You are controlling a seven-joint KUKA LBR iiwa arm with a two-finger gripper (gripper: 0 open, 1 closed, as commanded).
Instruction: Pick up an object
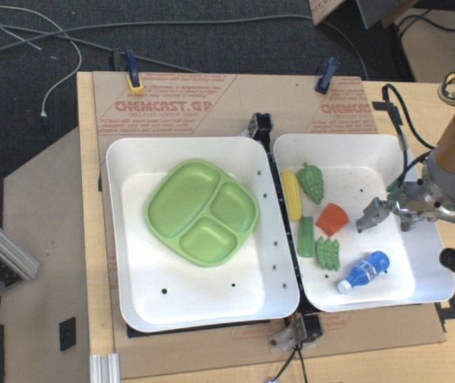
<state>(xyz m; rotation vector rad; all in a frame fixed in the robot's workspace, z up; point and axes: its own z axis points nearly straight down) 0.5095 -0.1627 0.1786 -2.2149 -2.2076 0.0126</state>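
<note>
The right bin (335, 140) holds a yellow corn cob (291, 195), a knobbly green toy (312, 182), a red block (332, 219), a long green piece (305, 236), a leafy green piece (327, 253) and a blue bottle (365, 270) lying on its side. My gripper (389, 218) hangs over the right part of this bin. It is to the right of the red block and above the bottle. It is open, and nothing sits between its fingers.
In the left bin (120, 159) lies a green divided plate (203, 211). A black clamp (260, 124) sits between the bins at the back. Blue clips (134, 73) hold the cardboard base. Cables run along the arm at the right.
</note>
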